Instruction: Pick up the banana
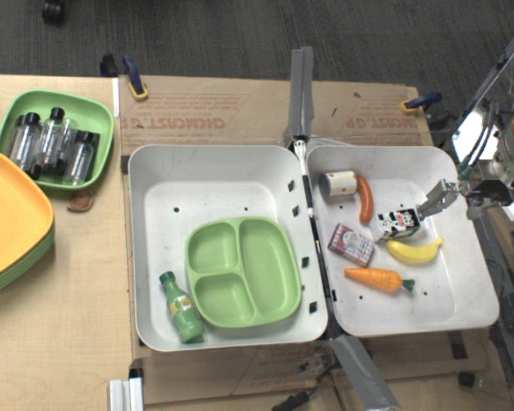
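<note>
While two white bins sit side by side on the bench, left bin (154, 187) holds a green divided tray (242, 272) in its middle and a green bottle (182, 308) lying at its lower left, just beside the tray. Right bin (463, 306) holds the small stuff. Arm (497, 174) comes in from the right edge, gripper (434, 202) low over the right bin's upper right part; can't tell if the claw is open or closed, nothing seen between it. Banana (415, 249) lies right of centre in the right bin, just below the gripper, apart from it. Carrot (379, 278) lies below the banana. Sausage (365, 198) lies upright in view near the top, can (340, 182) just left of it. Pink box (351, 244) sits left of the banana, printed card (398, 222) above the banana, near the gripper tip.
</note>
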